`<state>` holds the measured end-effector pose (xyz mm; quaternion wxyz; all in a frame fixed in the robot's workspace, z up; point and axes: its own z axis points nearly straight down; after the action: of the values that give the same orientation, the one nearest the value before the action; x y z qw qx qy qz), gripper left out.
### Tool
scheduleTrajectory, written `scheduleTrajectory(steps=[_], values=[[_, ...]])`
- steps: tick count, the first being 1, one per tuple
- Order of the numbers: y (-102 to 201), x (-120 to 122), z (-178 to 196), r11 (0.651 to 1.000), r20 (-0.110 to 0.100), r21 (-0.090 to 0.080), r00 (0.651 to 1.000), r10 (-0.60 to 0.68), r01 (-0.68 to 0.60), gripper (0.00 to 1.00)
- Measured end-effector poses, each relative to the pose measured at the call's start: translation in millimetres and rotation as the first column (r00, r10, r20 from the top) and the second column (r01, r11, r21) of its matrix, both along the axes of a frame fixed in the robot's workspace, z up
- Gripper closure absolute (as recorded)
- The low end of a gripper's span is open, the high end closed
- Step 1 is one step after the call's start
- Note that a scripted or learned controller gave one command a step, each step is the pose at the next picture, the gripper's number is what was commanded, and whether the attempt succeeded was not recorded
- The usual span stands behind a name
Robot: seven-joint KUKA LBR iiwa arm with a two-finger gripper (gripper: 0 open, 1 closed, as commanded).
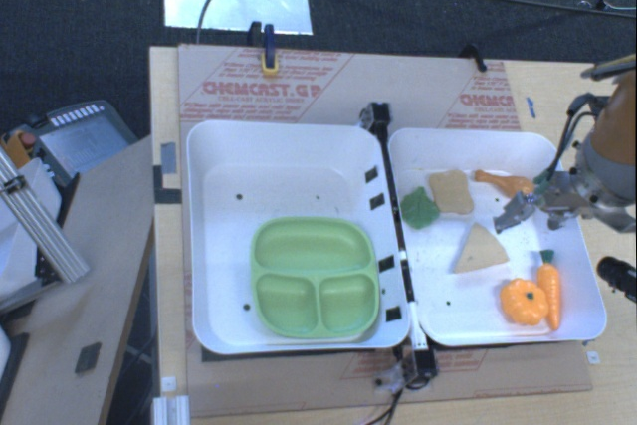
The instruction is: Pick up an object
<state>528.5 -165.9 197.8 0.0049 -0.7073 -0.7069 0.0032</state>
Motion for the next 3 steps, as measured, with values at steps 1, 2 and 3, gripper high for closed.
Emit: scheduleTrajectory(steps=[1, 2, 3], values=[[0.5, 3.1, 6.9, 1.000, 0.013, -0.002, 1.000, 0.004, -0.004, 0.00], [2.2, 8.2, -54.4, 1.000, 0.009, -0.001, 1.000, 0.002, -0.002, 0.00], [2.7, 8.4, -106.2, 1.000, 0.010, -0.001, 1.000, 0.001, -0.001, 0.00]])
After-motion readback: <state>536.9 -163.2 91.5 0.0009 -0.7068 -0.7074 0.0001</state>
